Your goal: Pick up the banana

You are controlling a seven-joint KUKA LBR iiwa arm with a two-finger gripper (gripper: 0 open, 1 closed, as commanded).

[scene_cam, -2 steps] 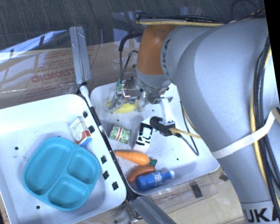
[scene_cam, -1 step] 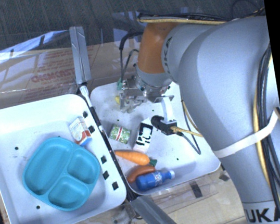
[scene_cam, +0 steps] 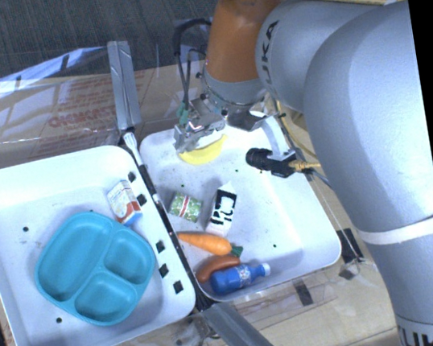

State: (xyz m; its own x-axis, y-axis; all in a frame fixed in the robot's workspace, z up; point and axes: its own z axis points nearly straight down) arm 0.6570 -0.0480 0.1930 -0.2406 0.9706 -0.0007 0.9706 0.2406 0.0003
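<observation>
Directly under the jaws (scene_cam: 198, 134) lies the banana (scene_cam: 203, 152); whether they grip it, I cannot tell.

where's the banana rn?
In the camera view, the banana lies at the far end of the right bin, directly under the gripper, beyond the green packet.

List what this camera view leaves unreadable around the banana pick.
- Banana: its upper part is hidden by the end effector above it.
- Grasp: contact with the banana is masked by the end effector's body.
- Small green packet: print too small to read.
</observation>
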